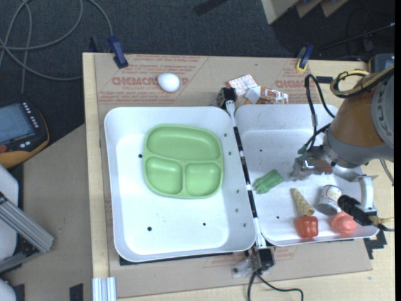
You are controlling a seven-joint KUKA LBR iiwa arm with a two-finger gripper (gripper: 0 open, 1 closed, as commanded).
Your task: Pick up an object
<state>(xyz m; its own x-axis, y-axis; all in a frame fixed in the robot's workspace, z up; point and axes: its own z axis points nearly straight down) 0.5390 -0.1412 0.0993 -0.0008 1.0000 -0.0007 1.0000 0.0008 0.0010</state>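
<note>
Gripper (305, 165) hangs over the right bin (276, 127); can't tell its opening from here. Closest pick is the green block (268, 181), just left of it. Centre over the block (clear of the bin divider), align with its narrow side, then descend.

Single fixed cam above worktop (188, 74), angled down, mid-range; both bins in frame, left of the claw (303, 167).
</note>
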